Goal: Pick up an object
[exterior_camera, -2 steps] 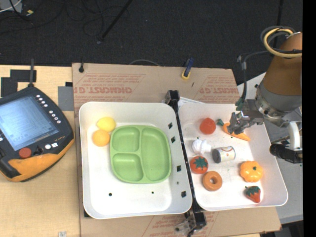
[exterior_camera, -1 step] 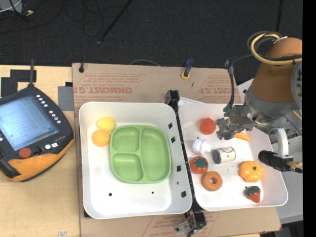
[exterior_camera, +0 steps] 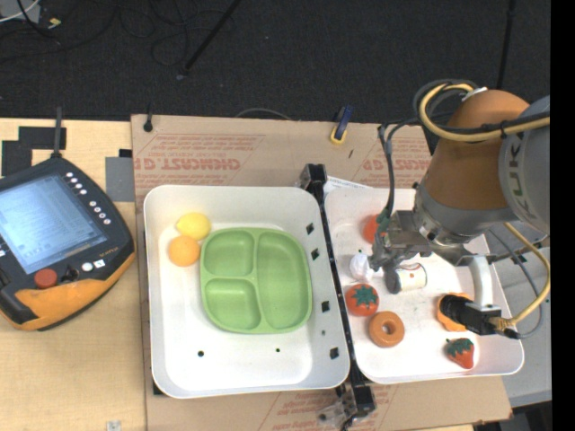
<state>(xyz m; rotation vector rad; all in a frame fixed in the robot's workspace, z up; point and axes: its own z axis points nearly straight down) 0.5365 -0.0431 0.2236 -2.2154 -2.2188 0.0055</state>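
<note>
The left bin [exterior_camera: 171, 348] carries a green divided plate [exterior_camera: 256, 278] at its middle, with a lemon [exterior_camera: 192, 225] and an orange [exterior_camera: 183, 251] touching near its left edge. My pincer [exterior_camera: 388, 263] hangs over the right bin [exterior_camera: 503, 362], near that bin's left edge; whether it is wide or narrow I cannot tell. Just beside it lies a small white object [exterior_camera: 360, 265]. Toward the front edge sit a tomato [exterior_camera: 362, 299], a doughnut [exterior_camera: 388, 329] and, at the front right corner, a strawberry [exterior_camera: 461, 352].

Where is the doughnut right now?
The doughnut lies in the right bin, near its front, just right of the tomato and left of the strawberry.
</note>
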